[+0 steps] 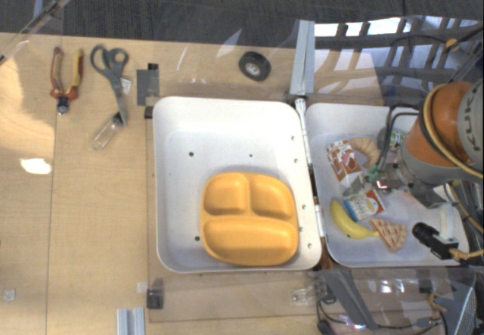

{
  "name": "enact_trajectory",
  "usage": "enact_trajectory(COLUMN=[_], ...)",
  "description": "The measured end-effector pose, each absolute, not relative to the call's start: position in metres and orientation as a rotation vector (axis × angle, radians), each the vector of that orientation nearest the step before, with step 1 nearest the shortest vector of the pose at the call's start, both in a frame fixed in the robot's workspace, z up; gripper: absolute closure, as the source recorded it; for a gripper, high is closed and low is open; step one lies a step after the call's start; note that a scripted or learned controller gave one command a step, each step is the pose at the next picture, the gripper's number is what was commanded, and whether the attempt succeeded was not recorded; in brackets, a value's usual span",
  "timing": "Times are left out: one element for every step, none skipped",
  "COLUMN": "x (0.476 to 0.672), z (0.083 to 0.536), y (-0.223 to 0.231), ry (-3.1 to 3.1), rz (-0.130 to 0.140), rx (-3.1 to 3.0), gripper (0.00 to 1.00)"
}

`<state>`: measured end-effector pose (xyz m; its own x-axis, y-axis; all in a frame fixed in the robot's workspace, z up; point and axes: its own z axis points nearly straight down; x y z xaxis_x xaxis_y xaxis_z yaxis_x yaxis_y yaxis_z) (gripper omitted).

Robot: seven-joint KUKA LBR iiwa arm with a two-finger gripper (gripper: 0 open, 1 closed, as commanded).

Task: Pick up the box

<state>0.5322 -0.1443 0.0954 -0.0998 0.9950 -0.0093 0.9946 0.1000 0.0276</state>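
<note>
1. One box (342, 159): small carton, red and white, lying flat in the right bin (333, 246).
2. Gripper (372, 181): just right of the box; jaw state cannot be told.
3. Banana (349, 223): below the box.

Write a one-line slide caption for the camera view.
KUKA arm reaching into the right bin over a box, banana and other small items; yellow tray in the left bin.

The arm (454, 137) is cut off by the right edge and covers part of the right bin (333, 246). Its claw (372, 182) is too small and cluttered to read, blurring into the box (361, 205) beneath it. The bench (76, 250) runs past the left edge.
</note>
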Motion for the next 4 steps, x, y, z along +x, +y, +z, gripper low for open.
enact_trajectory(x=[0.511,0.515,0.515,0.498], z=[0.095,0.108,0.108,0.095], y=[-0.115,-0.115,-0.115,-0.100], ry=[2.317,2.309,2.308,2.309], rz=[0.024,0.033,0.033,0.031], rx=[2.082,2.071,2.071,2.084], gripper=[0.00,1.00,0.00,0.00])
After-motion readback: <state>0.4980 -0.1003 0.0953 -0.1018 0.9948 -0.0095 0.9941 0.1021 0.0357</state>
